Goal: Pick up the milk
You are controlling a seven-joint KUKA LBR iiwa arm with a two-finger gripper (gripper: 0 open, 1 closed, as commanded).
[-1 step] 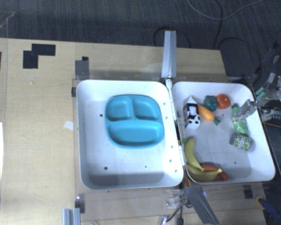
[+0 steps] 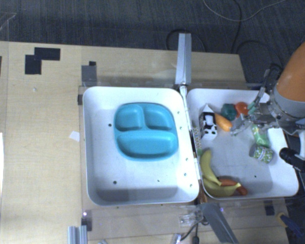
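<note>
Bananas (image 2: 213, 174), yellow and curved, lie along the near wall of the right bin (image 2: 284, 187), a smooth shallow white tub. Left of it, the left bin (image 2: 96, 151) holds a blue divided tray (image 2: 145, 130) with bare floor all round. Over the right bin's far side hangs the gripper (image 2: 244, 122); how its tips stand cannot be told. Upright by the dividing wall stands the milk (image 2: 208, 123), a small white carton with black cow patches, floor open toward the middle.

Hidden and cut-off bits by the right bin (image 2: 244, 192)

The arm (image 2: 297, 78) is cut off by the right edge. The gripper (image 2: 242, 123) over the bin is too small to make out. The arm hides the bin's far right corner.
</note>
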